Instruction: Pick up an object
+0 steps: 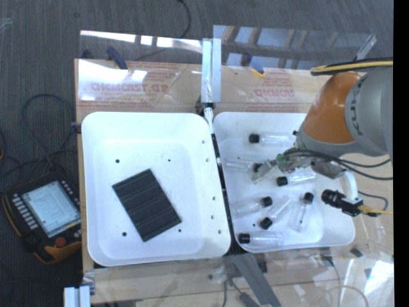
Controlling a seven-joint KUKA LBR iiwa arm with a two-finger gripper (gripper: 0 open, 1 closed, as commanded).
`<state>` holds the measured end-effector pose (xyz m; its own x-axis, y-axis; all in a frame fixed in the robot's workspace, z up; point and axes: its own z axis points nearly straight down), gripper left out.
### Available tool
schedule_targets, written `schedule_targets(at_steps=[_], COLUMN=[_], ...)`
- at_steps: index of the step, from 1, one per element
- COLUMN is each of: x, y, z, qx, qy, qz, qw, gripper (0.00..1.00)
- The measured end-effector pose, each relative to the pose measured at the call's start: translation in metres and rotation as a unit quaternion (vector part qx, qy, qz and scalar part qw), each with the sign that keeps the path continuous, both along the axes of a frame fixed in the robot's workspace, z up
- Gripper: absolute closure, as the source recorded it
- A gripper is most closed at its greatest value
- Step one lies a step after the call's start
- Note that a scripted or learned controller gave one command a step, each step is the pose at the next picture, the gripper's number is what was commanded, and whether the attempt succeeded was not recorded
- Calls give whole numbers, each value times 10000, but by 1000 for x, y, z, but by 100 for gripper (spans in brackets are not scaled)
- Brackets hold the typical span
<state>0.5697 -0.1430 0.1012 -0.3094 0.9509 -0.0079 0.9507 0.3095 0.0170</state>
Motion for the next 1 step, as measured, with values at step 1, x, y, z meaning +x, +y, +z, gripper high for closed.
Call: schedule_targets(at_steps=[1], x=[0], y=[0], z=[0], qx=[0], qy=[0], qz=[0], qw=[10000], gripper=[0])
